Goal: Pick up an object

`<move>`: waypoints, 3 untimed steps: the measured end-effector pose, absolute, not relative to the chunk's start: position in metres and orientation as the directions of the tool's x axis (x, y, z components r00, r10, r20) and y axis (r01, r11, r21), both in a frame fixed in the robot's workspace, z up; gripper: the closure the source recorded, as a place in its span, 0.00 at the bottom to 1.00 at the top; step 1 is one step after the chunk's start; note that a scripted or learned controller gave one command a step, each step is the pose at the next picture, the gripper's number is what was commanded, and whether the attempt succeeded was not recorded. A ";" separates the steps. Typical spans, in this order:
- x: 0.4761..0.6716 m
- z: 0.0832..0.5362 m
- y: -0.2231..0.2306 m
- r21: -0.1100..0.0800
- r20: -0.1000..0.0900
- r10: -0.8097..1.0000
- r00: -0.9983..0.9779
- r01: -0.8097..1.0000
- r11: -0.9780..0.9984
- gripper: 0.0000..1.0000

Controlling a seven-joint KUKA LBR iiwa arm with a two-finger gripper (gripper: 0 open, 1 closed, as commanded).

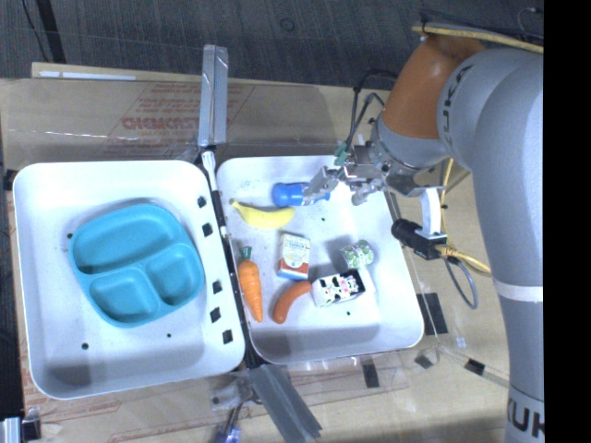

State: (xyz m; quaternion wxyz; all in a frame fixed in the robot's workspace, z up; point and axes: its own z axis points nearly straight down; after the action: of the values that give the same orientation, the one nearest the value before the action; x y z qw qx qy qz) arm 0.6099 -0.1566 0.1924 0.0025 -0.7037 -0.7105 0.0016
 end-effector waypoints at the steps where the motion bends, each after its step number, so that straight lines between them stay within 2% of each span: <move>1: 0.659 0.112 -0.103 0.016 -0.003 0.980 -0.200 0.980 0.200 0.00; 2: 0.650 0.106 -0.112 0.022 -0.004 0.977 -0.213 0.977 0.213 0.00; 3: 0.610 0.093 -0.111 -0.001 0.000 0.972 -0.235 0.972 0.235 0.00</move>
State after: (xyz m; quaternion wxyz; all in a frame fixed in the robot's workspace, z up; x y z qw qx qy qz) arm 0.6100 -0.1111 0.0929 0.0002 -0.6185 -0.7858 0.0003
